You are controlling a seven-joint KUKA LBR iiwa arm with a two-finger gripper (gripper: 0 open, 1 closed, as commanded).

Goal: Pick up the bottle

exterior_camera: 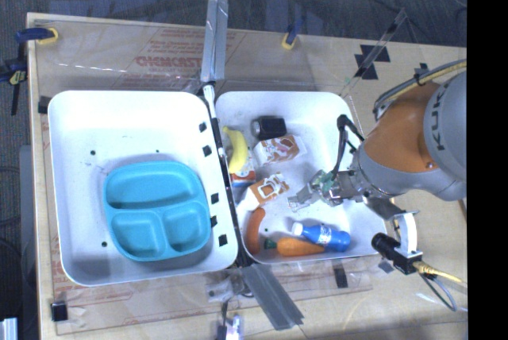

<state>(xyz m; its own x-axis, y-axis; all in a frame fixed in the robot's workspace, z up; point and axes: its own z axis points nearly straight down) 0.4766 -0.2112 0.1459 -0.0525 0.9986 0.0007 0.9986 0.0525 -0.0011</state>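
Camera view: two white bins. One blue bottle lies along the right bin's lower edge beside a carrot; gripper hovers just above, grip state unclear.

Counts across the desk: two bins, one tray, seven loose items.

Two white bins: one well to the left of the hand, one around it. One blue tray with three compartments, far left of the hand. One bottle just below the hand. One carrot beside that. One sausage lower left. One banana, one black object and two snack packets left and upper left.
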